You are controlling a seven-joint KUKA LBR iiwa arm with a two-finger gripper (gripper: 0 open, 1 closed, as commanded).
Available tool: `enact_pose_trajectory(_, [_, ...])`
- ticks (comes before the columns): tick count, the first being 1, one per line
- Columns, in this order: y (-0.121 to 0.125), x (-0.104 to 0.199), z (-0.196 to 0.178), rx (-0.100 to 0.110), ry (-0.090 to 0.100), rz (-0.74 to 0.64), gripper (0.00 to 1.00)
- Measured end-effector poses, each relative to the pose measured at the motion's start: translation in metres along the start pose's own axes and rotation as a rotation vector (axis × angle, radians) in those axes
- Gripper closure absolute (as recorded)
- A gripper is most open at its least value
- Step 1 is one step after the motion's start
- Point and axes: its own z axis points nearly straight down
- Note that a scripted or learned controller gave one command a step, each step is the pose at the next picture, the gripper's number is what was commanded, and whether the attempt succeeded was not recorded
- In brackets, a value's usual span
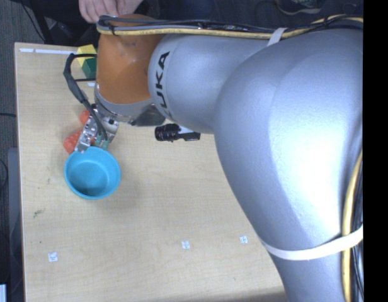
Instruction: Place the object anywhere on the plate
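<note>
Camera view showed the gripper [93, 134] poised just above a round, glossy blue bowl [93, 175] on the pale wooden table [150, 200]. An orange object [73, 140] lay beside it. I couldn't tell the pincer's state.

End effector [93, 137] above blue bowl [93, 174]

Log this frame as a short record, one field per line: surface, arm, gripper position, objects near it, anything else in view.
surface: light wooden tabletop
arm: grey KUKA arm with orange band, covering the right side
gripper: gripper just above the blue bowl's rim; finger state unclear
bowl: blue bowl, upright, left of centre
other objects: orange-red item beside the gripper; yellow and green blocks near the top-left corner
person: hand at the top edge
</note>
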Motion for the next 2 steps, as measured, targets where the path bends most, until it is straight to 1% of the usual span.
enact_pose_trajectory(1, [-0.055,0.007,-0.001,0.001,0.001,0.016,1.0])
enact_pose_trajectory(2, [-0.015,0.009,-0.009,-0.001,-0.001,-0.051,1.0])
